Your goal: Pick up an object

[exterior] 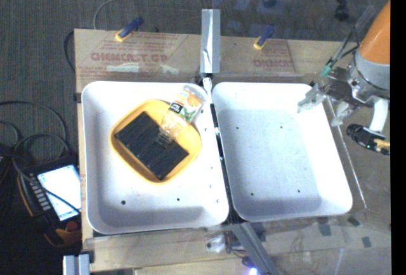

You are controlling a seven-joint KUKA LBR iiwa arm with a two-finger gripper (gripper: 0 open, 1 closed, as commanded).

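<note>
Nothing picked yet from where I'm sitting. In the left bin [101, 204] there's a yellow sponge [155, 140], dark scrub side up, with a clear plastic bottle [179, 109] lying across its upper right edge. The hand [323, 102] hovers over the right bin's [285, 198] far right rim; can't tell its state. Whole grab still ahead.

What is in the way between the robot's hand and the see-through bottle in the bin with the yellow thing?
Nothing visible. The hand hangs at the right bin's far right edge; the clear plastic bottle lies in the left bin, leaning on the yellow sponge. Between them is bare bin floor and the low rims.
</note>
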